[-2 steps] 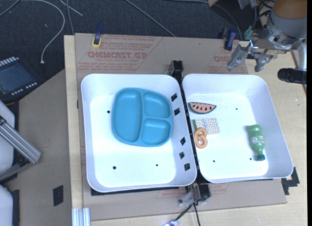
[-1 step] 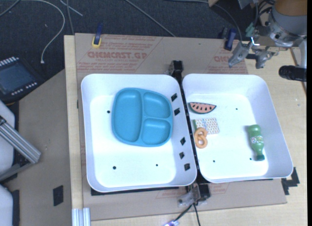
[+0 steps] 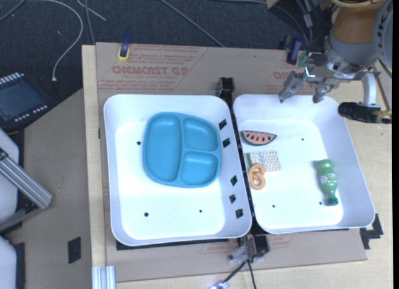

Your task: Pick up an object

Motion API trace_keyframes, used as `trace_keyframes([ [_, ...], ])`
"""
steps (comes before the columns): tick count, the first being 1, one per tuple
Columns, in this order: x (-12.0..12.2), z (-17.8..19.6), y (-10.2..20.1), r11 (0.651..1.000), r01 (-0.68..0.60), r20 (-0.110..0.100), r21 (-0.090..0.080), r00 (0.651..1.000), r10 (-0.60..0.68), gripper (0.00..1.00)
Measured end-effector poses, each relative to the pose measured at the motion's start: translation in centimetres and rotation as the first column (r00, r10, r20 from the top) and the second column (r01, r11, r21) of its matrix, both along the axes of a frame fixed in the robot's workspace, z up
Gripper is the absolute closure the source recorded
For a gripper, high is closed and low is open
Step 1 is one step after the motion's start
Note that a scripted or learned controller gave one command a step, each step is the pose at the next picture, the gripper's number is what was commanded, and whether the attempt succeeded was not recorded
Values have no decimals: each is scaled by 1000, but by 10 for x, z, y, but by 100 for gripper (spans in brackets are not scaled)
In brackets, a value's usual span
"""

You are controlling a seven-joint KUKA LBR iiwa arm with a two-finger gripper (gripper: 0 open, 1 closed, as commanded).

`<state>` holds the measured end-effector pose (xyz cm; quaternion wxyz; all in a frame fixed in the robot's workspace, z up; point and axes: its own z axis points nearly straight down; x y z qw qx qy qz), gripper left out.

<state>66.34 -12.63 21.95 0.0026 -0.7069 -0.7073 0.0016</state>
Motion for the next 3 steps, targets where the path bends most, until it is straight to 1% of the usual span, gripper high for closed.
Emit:
trace_keyframes([
  [1,-4,-56,10,1000,0,-1,0,1000,0,0],
  [2,-4,-100,17,1000,0,0,0,1000,0,0],
  [3,-2,-85,16,1000,0,8,-1,1000,0,100],
])
